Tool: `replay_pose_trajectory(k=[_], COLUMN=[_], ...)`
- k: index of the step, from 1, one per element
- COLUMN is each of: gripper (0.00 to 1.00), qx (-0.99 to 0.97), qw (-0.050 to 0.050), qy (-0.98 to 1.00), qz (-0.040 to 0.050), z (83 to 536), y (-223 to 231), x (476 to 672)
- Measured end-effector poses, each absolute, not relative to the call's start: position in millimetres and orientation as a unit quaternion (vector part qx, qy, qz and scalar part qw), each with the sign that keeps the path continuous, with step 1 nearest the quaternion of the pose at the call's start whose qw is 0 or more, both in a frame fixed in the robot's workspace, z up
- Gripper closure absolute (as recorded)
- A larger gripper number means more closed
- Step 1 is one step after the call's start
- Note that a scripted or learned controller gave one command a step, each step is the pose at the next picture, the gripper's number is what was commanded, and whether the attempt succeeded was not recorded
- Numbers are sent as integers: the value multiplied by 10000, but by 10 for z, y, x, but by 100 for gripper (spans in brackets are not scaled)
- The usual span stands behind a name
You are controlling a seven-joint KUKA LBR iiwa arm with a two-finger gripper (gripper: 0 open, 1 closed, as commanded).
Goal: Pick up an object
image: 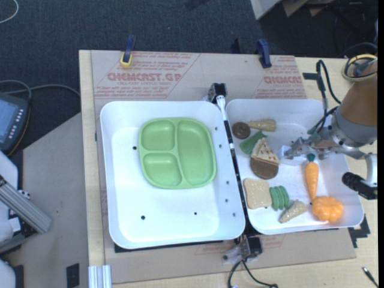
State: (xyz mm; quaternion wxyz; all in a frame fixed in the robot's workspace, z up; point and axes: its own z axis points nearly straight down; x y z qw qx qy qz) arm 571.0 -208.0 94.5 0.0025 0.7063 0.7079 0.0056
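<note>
My gripper (298,149) hangs low over the middle of the right bin (288,110), with the grey arm and its orange band coming in from the right. Its metal fingers point left. Just below them stands an orange carrot (311,180) with a green top. Left of the gripper lie a pizza-like wedge (264,153) on a brown cookie (264,169), a green piece (250,143), a small brown round piece (241,129) and a tan cone (263,125). Nothing shows between the fingers.
The left bin (120,221) holds a green divided plate (177,152). In the right bin's front part lie a toast slice (257,192), a green ridged piece (279,197), another tan cone (293,211) and an orange pepper (327,209). Clamps sit at the bench's back edge.
</note>
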Motion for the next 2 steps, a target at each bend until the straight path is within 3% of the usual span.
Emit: replay_pose_trajectory(k=[1, 2], gripper=[100, 100], qx=[7063, 7067], qw=[146, 31], qy=[7077, 7075], qz=[92, 11], z=[1107, 1735], y=[-2106, -2064], x=[5760, 5743])
